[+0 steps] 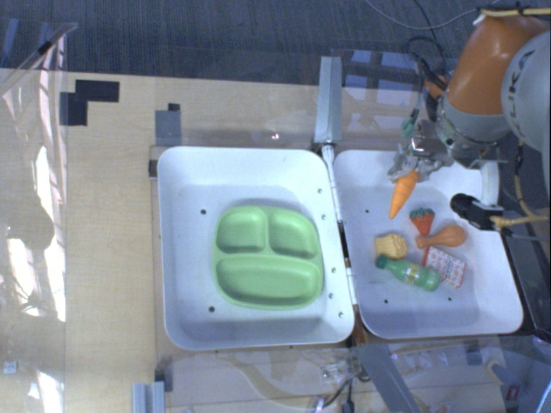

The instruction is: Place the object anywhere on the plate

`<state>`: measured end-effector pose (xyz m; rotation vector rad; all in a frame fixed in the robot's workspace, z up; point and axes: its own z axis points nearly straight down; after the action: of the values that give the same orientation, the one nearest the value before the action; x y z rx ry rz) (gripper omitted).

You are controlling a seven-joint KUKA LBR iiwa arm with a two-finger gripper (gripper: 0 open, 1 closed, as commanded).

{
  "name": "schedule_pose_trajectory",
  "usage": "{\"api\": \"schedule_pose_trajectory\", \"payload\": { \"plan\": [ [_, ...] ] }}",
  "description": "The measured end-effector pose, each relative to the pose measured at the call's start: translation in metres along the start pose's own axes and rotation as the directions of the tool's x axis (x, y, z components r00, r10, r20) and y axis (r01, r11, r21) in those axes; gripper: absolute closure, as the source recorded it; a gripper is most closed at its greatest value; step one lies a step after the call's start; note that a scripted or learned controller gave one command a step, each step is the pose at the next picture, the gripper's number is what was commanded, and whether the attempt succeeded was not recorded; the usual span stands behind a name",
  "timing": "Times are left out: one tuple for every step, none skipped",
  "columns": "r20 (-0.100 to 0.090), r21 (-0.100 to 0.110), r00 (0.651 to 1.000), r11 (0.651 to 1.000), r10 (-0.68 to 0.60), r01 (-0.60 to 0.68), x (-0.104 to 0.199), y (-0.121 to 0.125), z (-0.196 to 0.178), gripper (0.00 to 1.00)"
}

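Here the pick-up step is judged to be in hand: the carrot [402, 194] is seen hanging in the right bin [482, 317], its top clenched by the end effector [413, 169], well apart from the plate [269, 256]. Next, a lift and a carry across the bin walls to the left bin [181, 231], where the green plate lies, would be called for. A corn [391, 246], bottle [408, 272], strawberry [422, 220] and drumstick [442, 237] are left in the right bin
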<state>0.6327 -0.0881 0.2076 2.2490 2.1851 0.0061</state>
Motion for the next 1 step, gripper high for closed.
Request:
{"api": "schedule_pose_trajectory", "payload": {
  "plan": [
    [-0.002, 0.002, 0.996, 0.996, -0.084, 0.084, 0.0519, -0.0123, 0.0220, 1.00]
  ]
}}
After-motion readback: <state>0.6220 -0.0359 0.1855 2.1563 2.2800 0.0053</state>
